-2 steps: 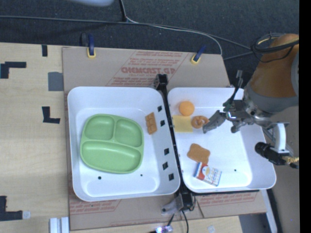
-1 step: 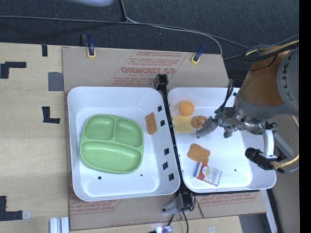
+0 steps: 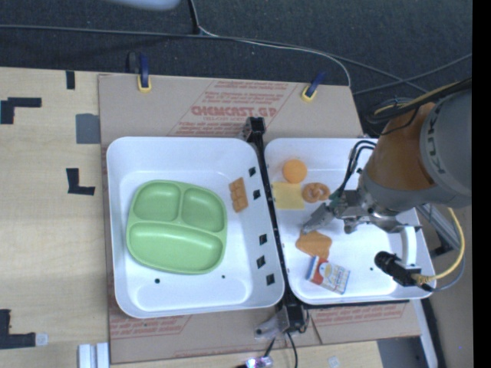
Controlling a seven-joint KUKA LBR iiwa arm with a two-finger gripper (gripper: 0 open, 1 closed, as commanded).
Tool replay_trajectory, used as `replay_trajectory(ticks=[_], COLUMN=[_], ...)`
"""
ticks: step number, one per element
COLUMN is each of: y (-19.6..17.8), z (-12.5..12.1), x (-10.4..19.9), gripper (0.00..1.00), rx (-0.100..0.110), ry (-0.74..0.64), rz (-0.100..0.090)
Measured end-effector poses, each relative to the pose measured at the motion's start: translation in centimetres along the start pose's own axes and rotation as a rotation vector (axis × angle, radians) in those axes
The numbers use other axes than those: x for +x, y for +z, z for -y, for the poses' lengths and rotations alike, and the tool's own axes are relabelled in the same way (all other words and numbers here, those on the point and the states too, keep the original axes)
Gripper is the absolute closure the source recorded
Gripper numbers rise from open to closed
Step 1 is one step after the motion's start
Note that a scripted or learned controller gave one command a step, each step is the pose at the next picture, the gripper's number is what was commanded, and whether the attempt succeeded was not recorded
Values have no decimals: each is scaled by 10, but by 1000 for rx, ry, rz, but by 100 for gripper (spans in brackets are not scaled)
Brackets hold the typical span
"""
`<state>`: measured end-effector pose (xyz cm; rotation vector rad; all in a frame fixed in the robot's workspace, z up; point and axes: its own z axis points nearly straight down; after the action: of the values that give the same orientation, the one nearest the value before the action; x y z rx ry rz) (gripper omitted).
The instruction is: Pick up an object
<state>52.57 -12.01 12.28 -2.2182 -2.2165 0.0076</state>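
The right bin (image 3: 383, 286) holds an orange ball (image 3: 294, 170), a pale yellow block (image 3: 287, 197), a small brown round piece (image 3: 315, 192), an orange-brown lump (image 3: 313, 244) and a red, white and blue packet (image 3: 330, 276). My gripper (image 3: 322, 214) hangs low over this bin, between the brown round piece and the orange-brown lump. Its fingers stand open, and I see nothing between them. One fingertip (image 3: 308, 226) points down-left toward the lump. The grey arm with its orange band (image 3: 399, 163) covers the bin's right part.
The left bin (image 3: 126, 156) holds a green divided plate (image 3: 177, 226) and a small brown cracker (image 3: 238, 195) near the wall between the bins. A black clip (image 3: 253, 127) sits at the top of that wall. Cables run along the arm at the right.
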Motion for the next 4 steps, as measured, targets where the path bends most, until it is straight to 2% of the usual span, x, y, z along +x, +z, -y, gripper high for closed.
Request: replay_trajectory(ticks=[1,2,3,4], y=[-13,-76,-113,-100], z=[-1,-1,-2,-9], x=[2,2,2,54], gripper=[100,100,100,100], rx=[-3,-12,-10,-5], ry=[-3,-3,-3,-6], rz=[-1,1,1,-1])
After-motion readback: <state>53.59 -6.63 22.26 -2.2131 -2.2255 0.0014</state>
